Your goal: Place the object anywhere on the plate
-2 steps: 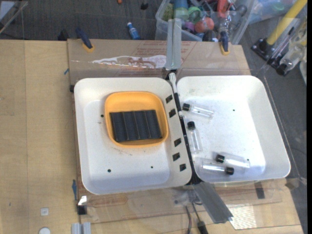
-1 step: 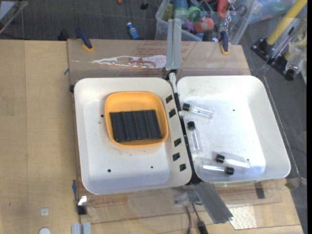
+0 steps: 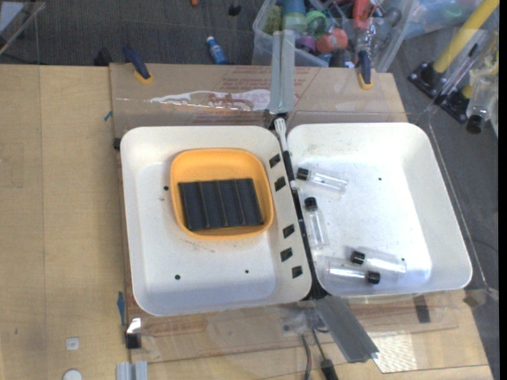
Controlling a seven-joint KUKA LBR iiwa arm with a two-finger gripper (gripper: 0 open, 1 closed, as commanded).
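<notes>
Arm colours, shapes, markings: cannot tell.

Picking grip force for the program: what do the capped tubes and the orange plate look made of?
Tubes: clear glass or plastic, glossy, since the bin shows through them; caps black, probably plastic. Orange plate: likely moulded plastic, smooth with soft sheen, carrying a dark ribbed insert.

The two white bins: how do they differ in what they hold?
The left bin holds an orange plate with a dark ribbed insert; the right bin holds four clear vials with black caps, lying loose. The left bin's load sits in the middle; the right bin's vials lie scattered toward its left and near side. Both bins are shallow and white.
</notes>
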